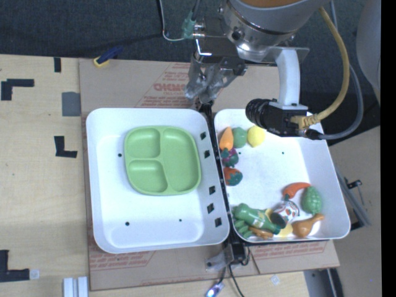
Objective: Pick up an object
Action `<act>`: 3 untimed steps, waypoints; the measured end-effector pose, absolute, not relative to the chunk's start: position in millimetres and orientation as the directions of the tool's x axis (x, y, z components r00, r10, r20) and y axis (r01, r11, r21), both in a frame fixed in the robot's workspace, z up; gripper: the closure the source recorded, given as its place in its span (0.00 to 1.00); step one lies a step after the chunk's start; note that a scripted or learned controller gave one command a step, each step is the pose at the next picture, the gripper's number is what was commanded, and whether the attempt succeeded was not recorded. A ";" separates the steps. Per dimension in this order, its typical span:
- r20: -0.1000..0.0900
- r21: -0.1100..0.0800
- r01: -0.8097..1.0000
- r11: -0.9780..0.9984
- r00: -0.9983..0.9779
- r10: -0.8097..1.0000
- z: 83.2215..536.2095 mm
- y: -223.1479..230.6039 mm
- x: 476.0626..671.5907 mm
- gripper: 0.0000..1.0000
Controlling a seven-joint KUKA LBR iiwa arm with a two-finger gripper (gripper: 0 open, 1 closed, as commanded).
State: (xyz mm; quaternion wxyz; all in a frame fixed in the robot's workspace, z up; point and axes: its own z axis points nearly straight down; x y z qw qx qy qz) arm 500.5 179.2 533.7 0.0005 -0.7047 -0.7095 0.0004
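My gripper (203, 94) hangs from the big grey and orange arm over the back rim where the two white bins meet, above the bins and touching no object. The right bin (272, 166) holds several toy foods: an orange carrot (226, 137), a yellow lemon (255, 136), a purple and green piece (231, 157) and a red and green piece (232, 177) along its left wall. A green vegetable (246, 215), a white can (286, 212), an orange pepper (297, 189), a green fruit (312, 198) and a tan pear (305, 227) crowd its front edge.
In the left bin (105, 184) lies a light green divided plate (163, 160). A black cylinder (271, 115) on a white bracket of the arm overhangs the right bin's back edge. Cables trail behind the bins, and a blue and yellow item (107, 55) lies at the back left.
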 end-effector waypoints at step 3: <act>-0.002 -0.002 1.000 0.000 0.000 1.000 532.1 187.1 570.5 1.00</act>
